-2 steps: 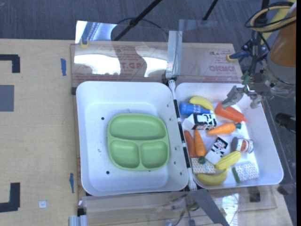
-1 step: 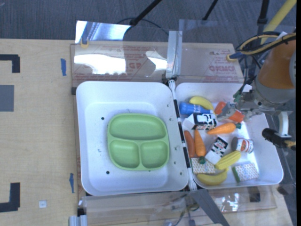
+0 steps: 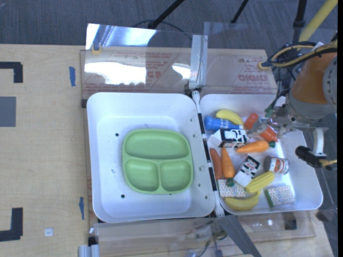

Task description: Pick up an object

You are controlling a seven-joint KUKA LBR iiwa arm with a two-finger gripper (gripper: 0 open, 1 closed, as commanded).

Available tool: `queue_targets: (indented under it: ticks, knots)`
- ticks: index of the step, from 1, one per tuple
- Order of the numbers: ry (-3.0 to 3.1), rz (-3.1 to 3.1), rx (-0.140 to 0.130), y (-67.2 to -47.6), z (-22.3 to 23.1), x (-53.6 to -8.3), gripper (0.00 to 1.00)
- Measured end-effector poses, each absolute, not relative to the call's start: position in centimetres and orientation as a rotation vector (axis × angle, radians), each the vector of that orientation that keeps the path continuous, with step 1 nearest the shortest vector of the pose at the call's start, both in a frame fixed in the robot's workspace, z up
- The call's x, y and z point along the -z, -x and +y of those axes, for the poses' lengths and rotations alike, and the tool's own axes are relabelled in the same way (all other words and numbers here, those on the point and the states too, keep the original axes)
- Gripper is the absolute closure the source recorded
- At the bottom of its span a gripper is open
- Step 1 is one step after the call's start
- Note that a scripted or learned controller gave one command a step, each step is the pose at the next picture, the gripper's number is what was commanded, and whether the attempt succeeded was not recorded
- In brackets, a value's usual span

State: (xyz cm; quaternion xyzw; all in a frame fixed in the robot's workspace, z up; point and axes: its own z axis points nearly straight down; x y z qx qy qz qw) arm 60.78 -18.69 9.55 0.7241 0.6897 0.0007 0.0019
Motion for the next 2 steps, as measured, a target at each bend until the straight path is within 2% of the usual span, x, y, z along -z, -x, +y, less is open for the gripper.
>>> queue_targets:
  ticks: [1, 2]
  knots:
    - [-2.274, 2.162, -0.002, -60.8, -18.7, -10.5, 1.0]
    - [-2.248, 2.193, 0.0, -66.7, -12.8, -18.4, 1.0]
